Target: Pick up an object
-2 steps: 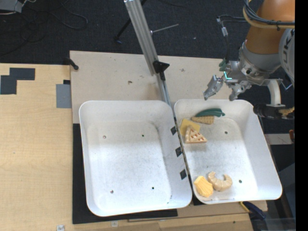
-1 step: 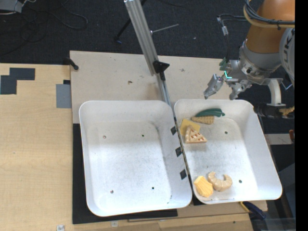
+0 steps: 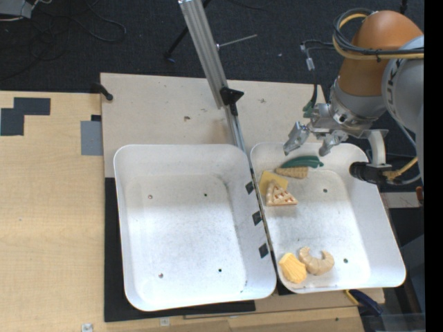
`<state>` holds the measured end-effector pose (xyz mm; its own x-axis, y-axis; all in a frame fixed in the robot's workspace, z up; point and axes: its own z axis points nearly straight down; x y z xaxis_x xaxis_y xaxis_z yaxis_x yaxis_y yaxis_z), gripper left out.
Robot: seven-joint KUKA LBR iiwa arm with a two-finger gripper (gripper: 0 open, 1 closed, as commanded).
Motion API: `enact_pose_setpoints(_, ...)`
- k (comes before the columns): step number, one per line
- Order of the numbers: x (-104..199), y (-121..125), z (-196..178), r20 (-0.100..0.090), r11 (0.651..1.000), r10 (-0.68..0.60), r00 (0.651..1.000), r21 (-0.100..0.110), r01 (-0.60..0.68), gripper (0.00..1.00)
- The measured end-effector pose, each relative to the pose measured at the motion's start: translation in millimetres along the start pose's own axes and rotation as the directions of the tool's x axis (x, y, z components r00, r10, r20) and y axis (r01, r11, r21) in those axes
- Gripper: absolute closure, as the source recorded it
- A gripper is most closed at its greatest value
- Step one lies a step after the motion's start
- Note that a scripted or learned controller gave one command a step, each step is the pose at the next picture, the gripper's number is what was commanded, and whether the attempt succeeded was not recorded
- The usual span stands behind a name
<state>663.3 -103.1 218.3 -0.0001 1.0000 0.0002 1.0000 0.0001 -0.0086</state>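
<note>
My gripper (image 3: pixel 313 140) hangs above the far edge of the right bin (image 3: pixel 367 216), its two fingers spread apart with nothing between them. Just below it lies a corn cob with green husk (image 3: pixel 299 166). Further in sit a yellow wedge (image 3: pixel 270 182) and a waffle-like triangular piece (image 3: pixel 281 198), touching each other near the bin's left wall. At the near end lie a yellow lemon-like piece (image 3: pixel 293 268) and a pale tan croissant-like piece (image 3: pixel 318 261), side by side.
The left bin (image 3: pixel 183 223) stands beside the right one, divided by a ridge with black clips (image 3: pixel 257 217). A slanted aluminium bar (image 3: pixel 211 61) rises from behind the bins. Cables run along the right bench edge.
</note>
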Motion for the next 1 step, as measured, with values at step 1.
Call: enact_pose_setpoints(1, 1.9, 7.7, 59.9, -0.001, 1.0, -0.003, 1.0, 0.001, 0.003, 0.0)
